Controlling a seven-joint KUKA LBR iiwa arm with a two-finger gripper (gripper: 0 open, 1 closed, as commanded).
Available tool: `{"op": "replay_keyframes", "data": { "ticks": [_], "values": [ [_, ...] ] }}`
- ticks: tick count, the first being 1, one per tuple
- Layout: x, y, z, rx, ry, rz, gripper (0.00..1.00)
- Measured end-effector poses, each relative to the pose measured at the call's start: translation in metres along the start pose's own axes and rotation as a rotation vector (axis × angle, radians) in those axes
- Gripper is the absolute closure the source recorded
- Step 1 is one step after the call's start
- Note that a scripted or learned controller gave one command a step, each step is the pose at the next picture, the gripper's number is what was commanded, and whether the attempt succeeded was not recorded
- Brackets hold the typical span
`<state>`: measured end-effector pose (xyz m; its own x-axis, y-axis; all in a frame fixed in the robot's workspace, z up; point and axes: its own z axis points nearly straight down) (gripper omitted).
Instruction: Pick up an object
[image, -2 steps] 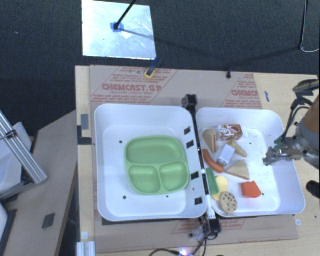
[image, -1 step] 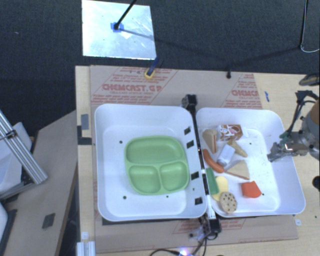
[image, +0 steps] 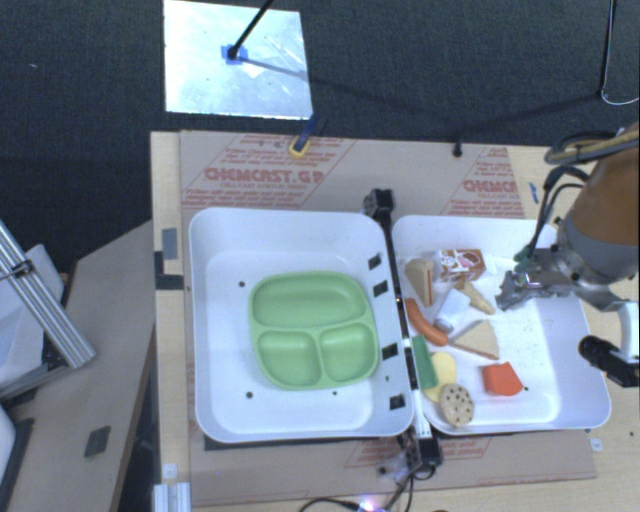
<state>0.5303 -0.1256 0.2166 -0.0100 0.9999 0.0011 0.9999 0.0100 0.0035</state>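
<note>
Two white bins side by side: left bin (image: 215, 300) with a green divided plate (image: 313, 330), right bin (image: 575, 390) with toy food crowded toward its left wall. Orange carrot (image: 425, 322) lying flat, long axis slanted from upper left to lower right. Nearby, a cookie (image: 457, 404), an orange block (image: 502, 379), a pale wedge (image: 478, 340). Gripper (image: 515, 292) low over the right bin's upper right, apart from the food; fingers' spread impossible to tell

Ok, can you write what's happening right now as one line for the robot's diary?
stage: reaching | gripper: over right bin, holding nothing seen | nearest: wedge, orange block | green tray: left bin
</note>
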Motion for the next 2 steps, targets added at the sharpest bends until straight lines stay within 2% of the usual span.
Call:
{"op": "replay_keyframes", "data": {
  "ticks": [2],
  "values": [
    [0.101,0.046,0.007,0.0,0.001,-0.001,1.0]
  ]
}}
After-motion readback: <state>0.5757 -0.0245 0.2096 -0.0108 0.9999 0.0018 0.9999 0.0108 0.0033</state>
